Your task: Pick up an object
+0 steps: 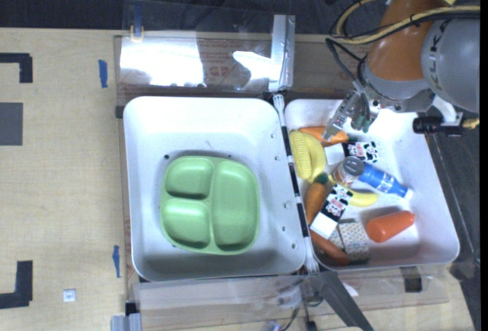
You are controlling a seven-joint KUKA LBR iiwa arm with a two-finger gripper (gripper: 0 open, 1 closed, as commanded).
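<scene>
My gripper (351,121) hangs over the back left part of the right bin (435,192). Its fingers stand apart and nothing shows between them. Just below and left of it lie an orange piece (314,133) and a yellow corn cob (305,156). Nearer the front sit a blue bottle (381,182) with a silver cap, a banana (364,199), a carrot (314,200), a black-and-white cow-patterned block (335,204), a speckled grey block (352,236) and an orange-red pepper-like toy (390,225). The arm's orange band (404,32) rises behind the bin.
The left bin (152,123) holds a green three-part plate (210,204). A clear plastic sheet (198,55) stands behind the left bin, with a metal post (282,51) at its right end. Cables (351,24) loop beside the arm. Bare wooden bench (53,192) lies at left.
</scene>
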